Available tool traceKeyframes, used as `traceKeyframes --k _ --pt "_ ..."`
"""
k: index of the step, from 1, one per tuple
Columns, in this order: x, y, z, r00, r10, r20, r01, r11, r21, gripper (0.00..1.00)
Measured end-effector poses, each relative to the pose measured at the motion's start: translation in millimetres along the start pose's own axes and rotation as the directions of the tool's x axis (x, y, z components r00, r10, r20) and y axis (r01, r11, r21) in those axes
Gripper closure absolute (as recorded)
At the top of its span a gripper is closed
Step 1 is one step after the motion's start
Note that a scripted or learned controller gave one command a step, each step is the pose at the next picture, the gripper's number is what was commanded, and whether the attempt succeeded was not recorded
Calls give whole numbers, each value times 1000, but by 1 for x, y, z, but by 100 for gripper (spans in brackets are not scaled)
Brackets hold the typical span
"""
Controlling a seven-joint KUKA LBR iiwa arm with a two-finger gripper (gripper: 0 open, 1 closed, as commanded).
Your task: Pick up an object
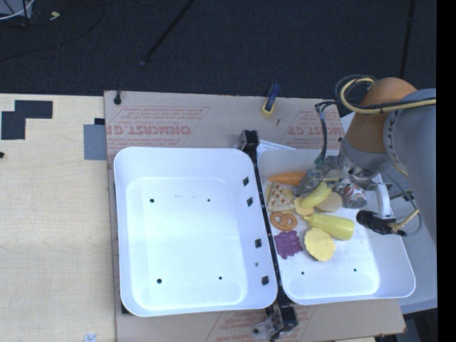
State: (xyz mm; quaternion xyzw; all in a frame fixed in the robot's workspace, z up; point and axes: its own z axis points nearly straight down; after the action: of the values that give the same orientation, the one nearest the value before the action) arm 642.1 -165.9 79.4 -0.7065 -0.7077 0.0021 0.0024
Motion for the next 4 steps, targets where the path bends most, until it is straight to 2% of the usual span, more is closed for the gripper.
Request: traceKeyframes --k 1,2,3,4 --pt "-1 2 -19 1000 0 1 0 1000 -4 100" --pt "3 -16 -8 1000 5 0 -5 1000 -2 100" --pt "36 2 -8 1000 -1 1 1 1000 -5 100" --pt "41 3 -79 1000 0 1 0 1000 -11 100"
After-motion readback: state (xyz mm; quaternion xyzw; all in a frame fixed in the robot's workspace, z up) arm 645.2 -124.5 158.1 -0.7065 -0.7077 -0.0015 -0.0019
